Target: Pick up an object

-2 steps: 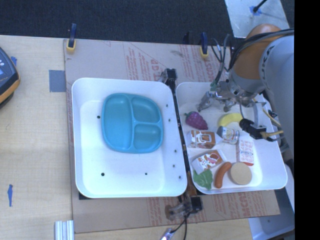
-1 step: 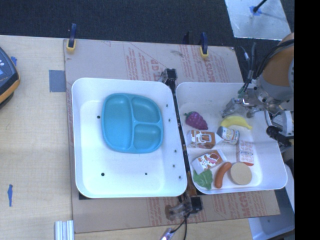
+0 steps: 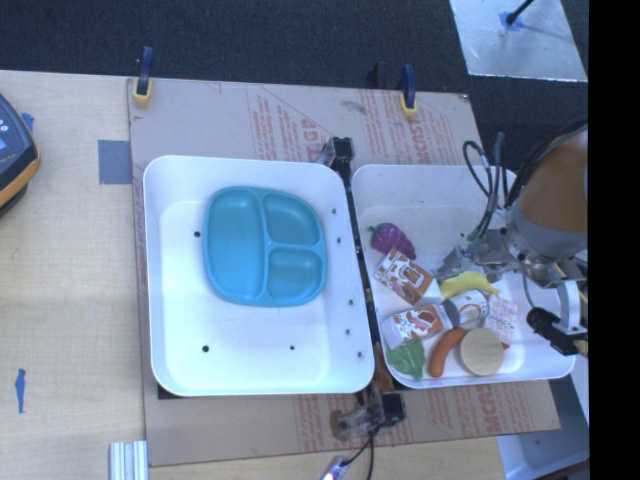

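Note:
The right bin holds several toy foods: a purple bunch of grapes, a small printed carton, a yellow banana, a second carton lying flat, a green leaf piece, an orange-red sausage, a round tan bread disc and a pale packet. My gripper hangs low over the right half of this bin, just above the banana. The grey wrist and cables hide its tip.
A blue divided plate lies in the left bin. A black divider with clamps runs between the bins. The arm's orange band leans over the right bin's right edge. A yellow-edged device sits at far left.

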You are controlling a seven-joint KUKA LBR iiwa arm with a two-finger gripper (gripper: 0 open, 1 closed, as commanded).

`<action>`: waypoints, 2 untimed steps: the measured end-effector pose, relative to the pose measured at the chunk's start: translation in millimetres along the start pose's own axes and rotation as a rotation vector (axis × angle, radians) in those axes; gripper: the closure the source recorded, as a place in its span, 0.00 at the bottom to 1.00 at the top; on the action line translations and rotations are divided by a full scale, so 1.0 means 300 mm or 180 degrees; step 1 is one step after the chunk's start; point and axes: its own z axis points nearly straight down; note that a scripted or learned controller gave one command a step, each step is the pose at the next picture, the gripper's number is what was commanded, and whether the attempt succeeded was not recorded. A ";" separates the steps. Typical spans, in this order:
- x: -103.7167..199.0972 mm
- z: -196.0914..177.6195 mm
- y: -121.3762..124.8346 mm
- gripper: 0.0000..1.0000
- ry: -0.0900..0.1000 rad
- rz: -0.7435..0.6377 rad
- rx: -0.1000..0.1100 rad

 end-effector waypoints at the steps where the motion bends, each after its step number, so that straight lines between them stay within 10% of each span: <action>1: -0.107 -0.003 0.188 0.00 0.0001 0.0000 -0.0009; 2: 0.050 -0.004 0.350 0.00 0.0006 0.0001 -0.0007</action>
